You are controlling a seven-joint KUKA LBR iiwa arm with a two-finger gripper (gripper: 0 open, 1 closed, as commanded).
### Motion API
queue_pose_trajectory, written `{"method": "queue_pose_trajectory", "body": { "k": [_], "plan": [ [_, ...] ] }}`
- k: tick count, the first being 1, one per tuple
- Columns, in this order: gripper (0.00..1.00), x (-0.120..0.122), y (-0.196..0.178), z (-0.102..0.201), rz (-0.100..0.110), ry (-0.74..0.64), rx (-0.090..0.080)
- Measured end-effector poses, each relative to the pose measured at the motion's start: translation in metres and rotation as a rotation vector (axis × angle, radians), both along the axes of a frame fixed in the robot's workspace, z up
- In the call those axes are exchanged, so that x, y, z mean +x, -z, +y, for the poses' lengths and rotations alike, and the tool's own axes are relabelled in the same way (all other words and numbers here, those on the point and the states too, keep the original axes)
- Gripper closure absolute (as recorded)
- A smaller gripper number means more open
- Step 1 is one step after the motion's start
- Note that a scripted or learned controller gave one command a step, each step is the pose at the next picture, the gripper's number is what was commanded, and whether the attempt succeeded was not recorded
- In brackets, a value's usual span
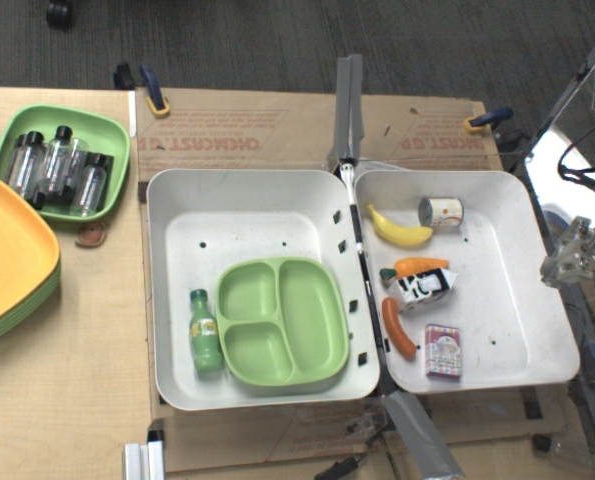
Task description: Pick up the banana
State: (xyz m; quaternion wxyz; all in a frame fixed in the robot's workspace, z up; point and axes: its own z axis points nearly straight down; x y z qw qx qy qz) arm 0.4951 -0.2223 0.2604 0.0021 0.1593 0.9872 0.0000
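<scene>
The yellow banana [399, 228] lies in the upper left part of the right bin [507, 318], close to the divider between the bins, curved with its ends pointing up. My gripper [573, 253] hangs at the right rim of that bin, well to the right of the banana and apart from it. Nothing shows in the gripper.
Around the banana in the right bin lie a small can [441, 211], a carrot [422, 266], a black-and-white item [423, 285], a sausage [398, 327] and a pink box [443, 351]. The left bin [177, 218] holds a green divided plate [277, 320] and a green bottle [205, 331].
</scene>
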Motion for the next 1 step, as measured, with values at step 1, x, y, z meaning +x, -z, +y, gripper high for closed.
{"method": "queue_pose_trajectory", "body": {
  "k": [1],
  "plan": [
    [1.00, 0.1255, -0.0059, 0.0476, -0.002, -0.341, 0.000]
  ]
}}
